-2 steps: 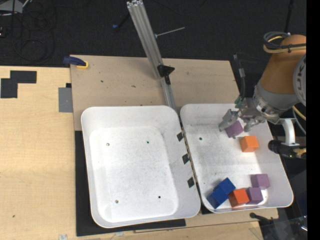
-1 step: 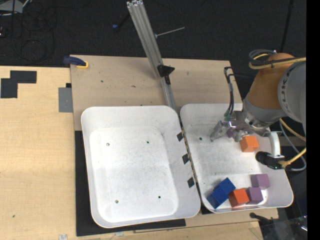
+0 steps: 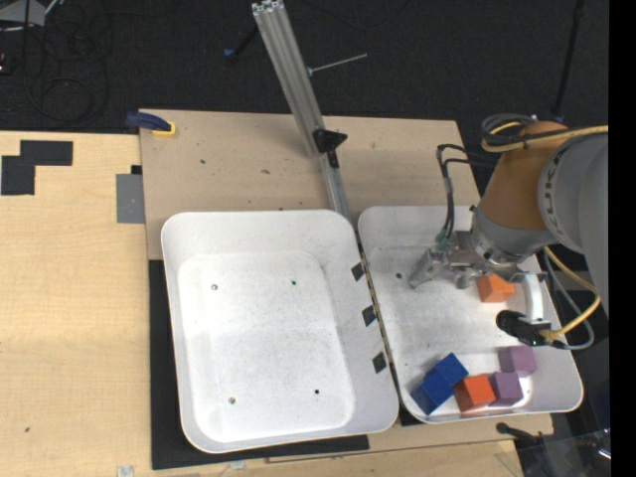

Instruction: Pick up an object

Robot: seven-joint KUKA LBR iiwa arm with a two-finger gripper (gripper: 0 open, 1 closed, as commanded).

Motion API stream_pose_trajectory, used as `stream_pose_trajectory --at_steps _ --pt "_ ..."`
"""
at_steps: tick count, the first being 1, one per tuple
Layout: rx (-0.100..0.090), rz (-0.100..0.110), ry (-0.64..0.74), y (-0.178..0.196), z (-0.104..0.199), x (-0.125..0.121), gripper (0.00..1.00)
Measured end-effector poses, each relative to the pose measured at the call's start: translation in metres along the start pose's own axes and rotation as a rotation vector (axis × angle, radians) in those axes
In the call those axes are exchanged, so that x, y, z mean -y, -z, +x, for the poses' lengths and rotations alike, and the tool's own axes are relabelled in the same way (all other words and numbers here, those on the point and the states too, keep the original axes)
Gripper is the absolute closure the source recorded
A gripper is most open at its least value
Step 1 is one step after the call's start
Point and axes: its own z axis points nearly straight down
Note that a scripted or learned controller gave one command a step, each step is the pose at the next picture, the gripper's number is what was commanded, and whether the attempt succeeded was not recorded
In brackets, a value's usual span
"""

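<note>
My gripper (image 3: 445, 271) hangs low over the upper part of the right bin (image 3: 417, 229), with the grey and orange arm reaching in from the right. Its fingers (image 3: 422, 272) stand apart, open, with bare bin floor between them. An orange block (image 3: 494, 288) lies just right of the gripper, outside the fingers and partly under the wrist. In the bin's front corner lie a blue block (image 3: 440, 382), a second orange block (image 3: 476, 392) and two purple blocks (image 3: 517, 359) (image 3: 508, 389).
The left bin (image 3: 199, 256) sits alongside, divided from the right one by rims with black clips (image 3: 370, 315). A slanted aluminium rail (image 3: 298, 97) rises behind the bins. Yellow and black cables (image 3: 556, 331) trail off the arm over the right bin's edge.
</note>
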Motion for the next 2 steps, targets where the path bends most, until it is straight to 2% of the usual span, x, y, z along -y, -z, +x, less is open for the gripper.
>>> stream_pose_trajectory --at_steps 1,2 --pt "-0.001 0.001 -0.006 0.010 -0.001 0.000 1.00" --pt "0.002 -0.005 -0.005 0.070 -0.010 -0.003 1.00"
